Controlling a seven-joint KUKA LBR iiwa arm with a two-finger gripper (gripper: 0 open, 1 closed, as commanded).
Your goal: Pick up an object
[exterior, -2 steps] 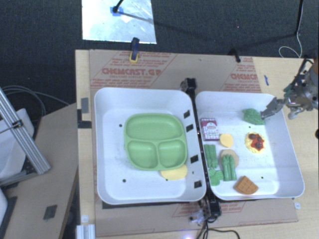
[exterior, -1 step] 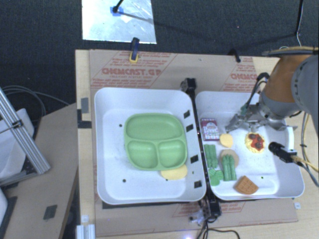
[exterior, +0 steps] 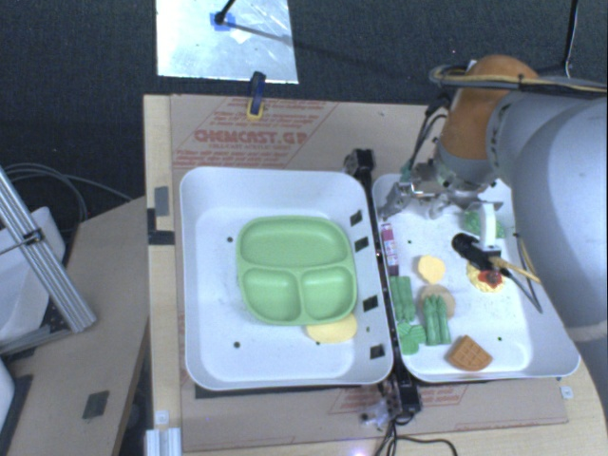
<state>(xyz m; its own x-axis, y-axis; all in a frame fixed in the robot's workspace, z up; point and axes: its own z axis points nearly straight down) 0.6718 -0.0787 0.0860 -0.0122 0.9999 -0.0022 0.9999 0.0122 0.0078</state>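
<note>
**Table** (exterior: pixel 285 126): flat top under a brown sheet with red print, carrying two shallow white plastic bins side by side.

**Left bin** (exterior: pixel 209 255): holds a smooth, glossy green plate (exterior: pixel 294 269) with rounded corners and three moulded compartments, lying flat. A thin yellow flat piece (exterior: pixel 331 331) shows from under the plate's near edge.

**Right bin** (exterior: pixel 518 335): the loose objects for picking lie on its floor.
- A round yellow slice (exterior: pixel 431 269) sits near the middle.
- Just below it is a tan rounded piece (exterior: pixel 437 296).
- Ridged green sticks (exterior: pixel 404 304) lie along the left wall, one of them beside the tan piece.
- A brown waffle piece (exterior: pixel 469 353) with a grid texture rests near the front edge.
- A yellow-and-red piece (exterior: pixel 486 278) lies to the right of the slice.

**Arm** (exterior: pixel 541 150): grey and smooth, with a rounded orange band, reaching in from the right.

**Gripper** (exterior: pixel 415 193): metallic, positioned over the far left corner of the right bin and apart from the listed objects. From this angle it cannot be told whether it is released or clenched.
</note>
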